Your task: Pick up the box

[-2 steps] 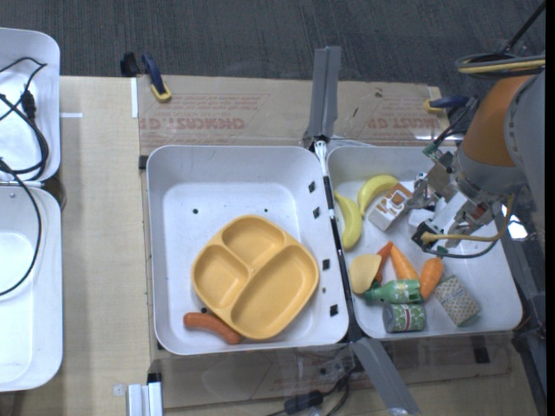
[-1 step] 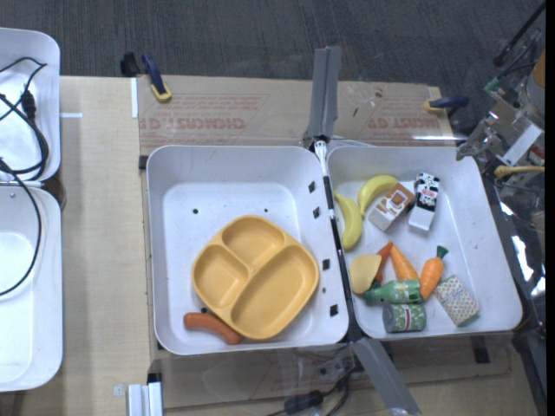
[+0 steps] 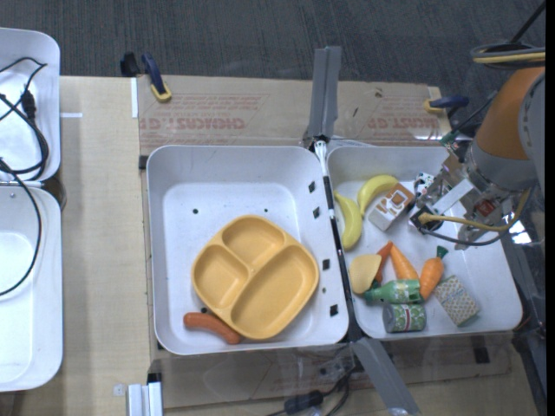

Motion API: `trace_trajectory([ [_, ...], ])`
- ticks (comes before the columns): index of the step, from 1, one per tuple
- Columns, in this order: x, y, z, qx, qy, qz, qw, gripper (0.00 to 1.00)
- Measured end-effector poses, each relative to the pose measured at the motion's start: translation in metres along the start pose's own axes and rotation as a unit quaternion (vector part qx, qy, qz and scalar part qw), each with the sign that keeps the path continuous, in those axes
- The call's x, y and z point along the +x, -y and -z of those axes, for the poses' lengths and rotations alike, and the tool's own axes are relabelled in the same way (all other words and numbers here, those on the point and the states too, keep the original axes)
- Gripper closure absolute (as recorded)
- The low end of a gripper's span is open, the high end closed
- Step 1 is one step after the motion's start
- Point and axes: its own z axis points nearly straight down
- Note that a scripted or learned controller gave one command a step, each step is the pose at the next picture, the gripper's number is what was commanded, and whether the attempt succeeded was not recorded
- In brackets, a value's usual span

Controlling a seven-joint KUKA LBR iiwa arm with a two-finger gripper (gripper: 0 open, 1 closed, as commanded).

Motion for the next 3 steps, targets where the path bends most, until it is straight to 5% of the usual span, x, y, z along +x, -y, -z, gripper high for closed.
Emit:
trace_trajectory([
  [1,-0.001,0.000,0.008,0.001,0.002,0.001,1.0000,1.00],
  [2,-0.001,0.000,0.008,0.001,0.002,0.000,1.0000,0.00],
  [3,-0.079,-0.013,-0.061,0.000,-0.001,-0.093,0.9957,0.00],
])
